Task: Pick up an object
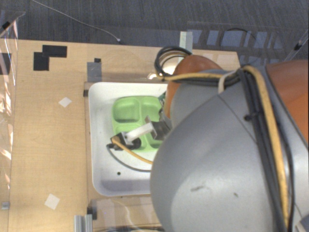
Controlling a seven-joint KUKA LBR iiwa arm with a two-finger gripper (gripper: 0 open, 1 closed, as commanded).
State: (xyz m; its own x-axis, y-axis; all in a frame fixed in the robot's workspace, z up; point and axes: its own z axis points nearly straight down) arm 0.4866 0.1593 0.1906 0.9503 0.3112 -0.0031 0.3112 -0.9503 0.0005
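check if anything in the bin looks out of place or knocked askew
Nothing stands out. The green divided tray lies flat and right way up in the white bin, roughly square with its walls. The grey arm covers the tray's right side and much of the bin, so that part cannot be judged.

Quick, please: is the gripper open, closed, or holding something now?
Gripper: cannot be told; it is over the green tray, mostly behind the arm.
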